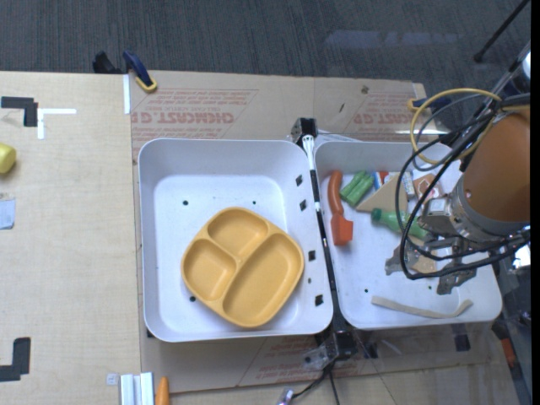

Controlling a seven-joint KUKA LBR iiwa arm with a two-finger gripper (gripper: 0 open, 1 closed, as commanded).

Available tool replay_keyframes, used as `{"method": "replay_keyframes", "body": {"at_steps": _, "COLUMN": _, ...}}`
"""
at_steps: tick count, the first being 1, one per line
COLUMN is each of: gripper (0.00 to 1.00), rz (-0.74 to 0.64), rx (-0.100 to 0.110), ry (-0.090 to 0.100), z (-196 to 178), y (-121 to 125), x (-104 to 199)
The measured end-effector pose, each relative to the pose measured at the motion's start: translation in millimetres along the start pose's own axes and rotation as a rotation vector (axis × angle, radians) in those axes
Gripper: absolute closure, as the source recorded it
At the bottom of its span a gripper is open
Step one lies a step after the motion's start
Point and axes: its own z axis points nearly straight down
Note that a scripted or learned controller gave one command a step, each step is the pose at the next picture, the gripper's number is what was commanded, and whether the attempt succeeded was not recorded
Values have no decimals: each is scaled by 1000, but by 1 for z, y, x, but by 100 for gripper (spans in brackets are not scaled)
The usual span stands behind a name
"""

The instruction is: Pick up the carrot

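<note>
The carrot [337, 209] lies in the right bin [354, 315], hard against its left wall, running lengthwise down that side with its darker, squarer end toward the near edge. Just to its right sits a green item [361, 186] tilted on the bin floor, and beside that a tan wedge-shaped piece [390, 197] with another small green thing [390, 219] at its lower corner (too small to name with any certainty). A pale, flat strip [422, 309] rests near the front wall of the same bin.

The gripper [430, 272] hangs over the right half of that bin, well apart from the carrot, tangled in black and yellow cables; whether it is spread or closed, I cannot tell from here, and nothing shows caught in it.

In the left bin [156, 226] lies a yellow divided plate [243, 266], three compartments, set at a slant.
</note>
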Motion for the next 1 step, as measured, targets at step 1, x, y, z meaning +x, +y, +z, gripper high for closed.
{"method": "replay_keyframes", "body": {"at_steps": 1, "gripper": 0, "rz": -36, "rx": -1, "ry": 1, "z": 0, "y": 39, "x": -84}}
